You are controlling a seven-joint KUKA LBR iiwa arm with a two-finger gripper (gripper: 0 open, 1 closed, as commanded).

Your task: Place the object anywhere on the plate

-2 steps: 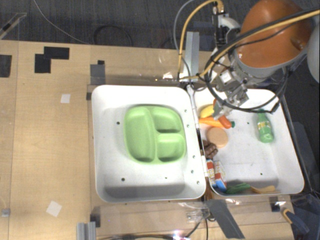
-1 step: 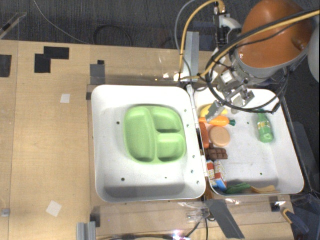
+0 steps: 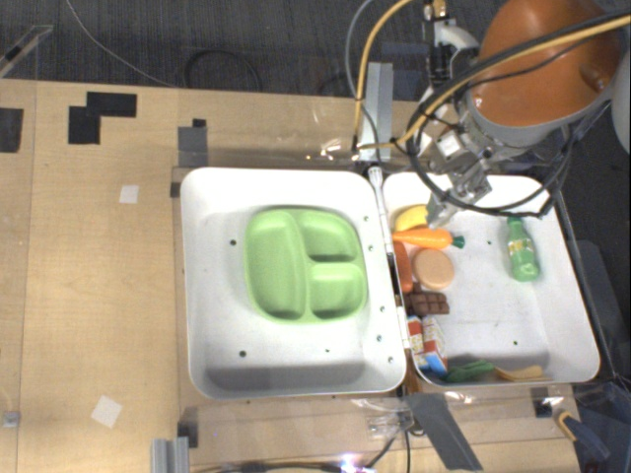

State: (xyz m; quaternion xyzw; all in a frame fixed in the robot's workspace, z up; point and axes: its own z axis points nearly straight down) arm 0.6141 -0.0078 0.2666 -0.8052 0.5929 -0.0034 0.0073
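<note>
Nothing on the plate yet

Our claw (image 3: 441,208) hangs over the carrot (image 3: 424,236); we cannot tell its grip. The green plate (image 3: 301,262) lies bare, so picking and placing remain.

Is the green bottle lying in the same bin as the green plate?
No: the green bottle lies in the right bin, while the green plate sits in the left bin.

The grey arm with its orange band (image 3: 537,52) is reaching in from the right, its two-finger gripper (image 3: 439,210) pointing downward.
</note>
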